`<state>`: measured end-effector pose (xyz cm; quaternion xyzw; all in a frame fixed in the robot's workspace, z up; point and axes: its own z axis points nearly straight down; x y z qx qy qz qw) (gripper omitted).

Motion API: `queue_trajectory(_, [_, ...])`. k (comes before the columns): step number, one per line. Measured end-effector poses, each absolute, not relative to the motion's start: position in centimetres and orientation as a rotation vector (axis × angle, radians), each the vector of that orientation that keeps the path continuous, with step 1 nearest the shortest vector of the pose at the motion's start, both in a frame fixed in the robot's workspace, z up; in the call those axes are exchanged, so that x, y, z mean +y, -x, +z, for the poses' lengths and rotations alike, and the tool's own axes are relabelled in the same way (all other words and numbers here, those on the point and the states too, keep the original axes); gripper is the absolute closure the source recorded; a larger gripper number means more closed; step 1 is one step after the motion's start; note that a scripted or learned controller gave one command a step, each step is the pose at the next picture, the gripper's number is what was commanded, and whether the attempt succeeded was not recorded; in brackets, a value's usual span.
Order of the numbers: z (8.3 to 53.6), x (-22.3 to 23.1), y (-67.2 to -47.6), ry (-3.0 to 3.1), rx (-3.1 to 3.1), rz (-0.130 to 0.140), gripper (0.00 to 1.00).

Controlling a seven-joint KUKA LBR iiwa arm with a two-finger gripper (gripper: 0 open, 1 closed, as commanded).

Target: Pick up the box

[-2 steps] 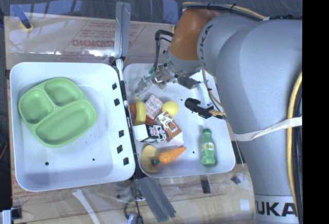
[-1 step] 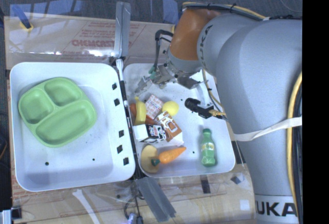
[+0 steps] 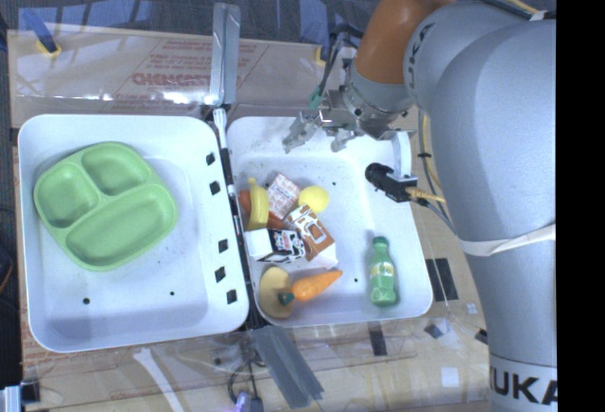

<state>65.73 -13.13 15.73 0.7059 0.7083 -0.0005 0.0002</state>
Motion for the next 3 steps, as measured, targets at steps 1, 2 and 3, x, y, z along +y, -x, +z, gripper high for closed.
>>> queue_trajectory(1, [9.1, -9.1, -65.6, -2.184, 2.262, -0.005, 0.00])
queue_trajectory(2, [10.2, -9.0, -65.7, -2.179, 2.267, -0.004, 1.00])
queue_trajectory(3, [10.2, -9.0, -65.7, -2.179, 2.267, -0.005, 0.00])
